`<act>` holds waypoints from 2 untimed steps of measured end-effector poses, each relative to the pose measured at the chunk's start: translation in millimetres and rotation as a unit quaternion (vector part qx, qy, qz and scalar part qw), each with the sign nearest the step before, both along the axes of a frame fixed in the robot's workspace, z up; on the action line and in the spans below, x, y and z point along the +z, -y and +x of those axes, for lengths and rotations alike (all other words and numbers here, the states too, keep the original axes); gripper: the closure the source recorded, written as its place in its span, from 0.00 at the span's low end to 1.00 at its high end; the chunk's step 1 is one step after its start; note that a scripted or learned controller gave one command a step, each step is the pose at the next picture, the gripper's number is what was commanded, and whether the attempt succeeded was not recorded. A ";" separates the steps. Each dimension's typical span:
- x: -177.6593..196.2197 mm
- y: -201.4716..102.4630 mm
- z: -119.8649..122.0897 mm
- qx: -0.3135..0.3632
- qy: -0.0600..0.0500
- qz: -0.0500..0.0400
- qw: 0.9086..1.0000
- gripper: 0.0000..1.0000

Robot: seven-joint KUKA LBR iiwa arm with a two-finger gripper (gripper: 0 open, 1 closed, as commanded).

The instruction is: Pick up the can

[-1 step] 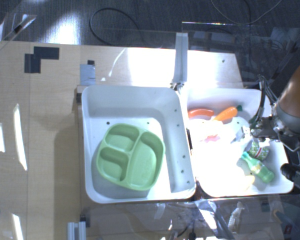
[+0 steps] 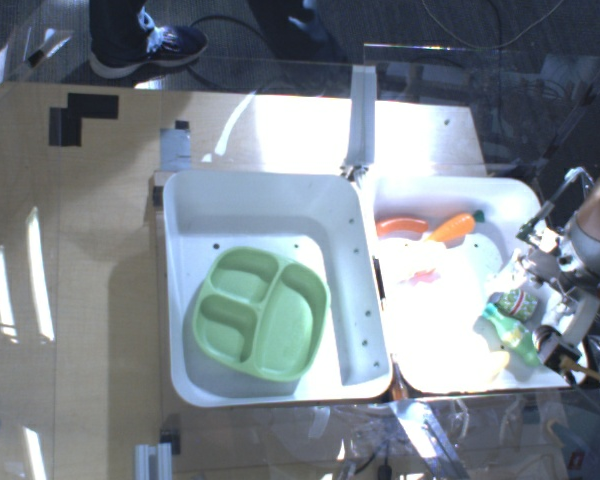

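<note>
Two white bins sit side by side on the tabletop [image 2: 70, 268]. The left bin [image 2: 250, 198] holds a green divided plate [image 2: 260, 313], lying flat in its lower middle part. The right bin [image 2: 450, 368] is strongly lit, so much of its floor is washed out. Near its upper wall lie an orange carrot [image 2: 452, 228] and, just left of it, a reddish sausage-shaped thing [image 2: 402, 226]. A small pink thing [image 2: 423, 277] lies near the middle of that bin.

The arm comes in at the right edge of the frame, and the tool [image 2: 545, 308] is low over the lower right part of the right bin. The can [image 2: 520, 303], with a green and white label, lies right at the tool, touching or just beside it; a green bottle [image 2: 510, 336] lies just below the can. Glare and the tool's own parts hide the grasping end, so I cannot tell how far the tool is open or whether it has hold of the can.
</note>
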State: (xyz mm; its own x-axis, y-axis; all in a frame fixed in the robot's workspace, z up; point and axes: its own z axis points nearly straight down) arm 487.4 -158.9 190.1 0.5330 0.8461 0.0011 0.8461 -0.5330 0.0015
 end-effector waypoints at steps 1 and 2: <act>8.5 34.2 0.3 -0.216 0.001 0.000 0.976 0.00; -67.4 18.7 116.3 -0.343 0.000 0.000 0.939 0.00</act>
